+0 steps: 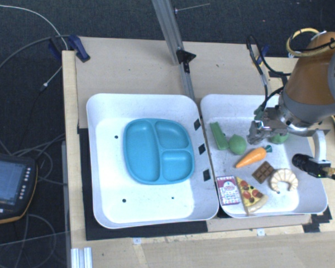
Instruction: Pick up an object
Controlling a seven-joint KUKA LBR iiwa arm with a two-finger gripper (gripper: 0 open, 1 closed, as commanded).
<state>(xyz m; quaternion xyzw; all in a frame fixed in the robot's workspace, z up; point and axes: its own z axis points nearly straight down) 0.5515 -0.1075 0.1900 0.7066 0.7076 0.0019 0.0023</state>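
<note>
Objects to pick: a cluster of toy foods in the right bin (301,204), none of them between the fingers.
Toy carrot (251,157): orange, lying at a slant in the middle of the right bin — just below and slightly left of the gripper (261,132), the nearest thing to it, though whether the two touch cannot be told.
Green ball (238,144): round, just left of the carrot's upper end and below-left of the gripper.
Green stick-shaped piece (218,135): lies along the bin's left side, touching or nearly touching the ball.
Chocolate piece (263,172): brown, gridded, just below the carrot.
Croissant (283,179): pale, curved, right of the chocolate.
Pizza slice (251,195): red dots on yellow, at the bin's front edge.
Small carton (228,190): pink-red with a white label panel; its printing is too small to read.
Gripper state: metal fingers point down into the bin's upper middle — whether they are spread or pressed together cannot be told from this angle.
Arm (312,77): grey with an orange band, entering from the right above the bin.
Left bin (100,149): holds a blue divided plate (157,150) with three compartments, well apart from the gripper.
Pendant (8,184): a handheld screen unit at the left edge, its display unreadable.
</note>
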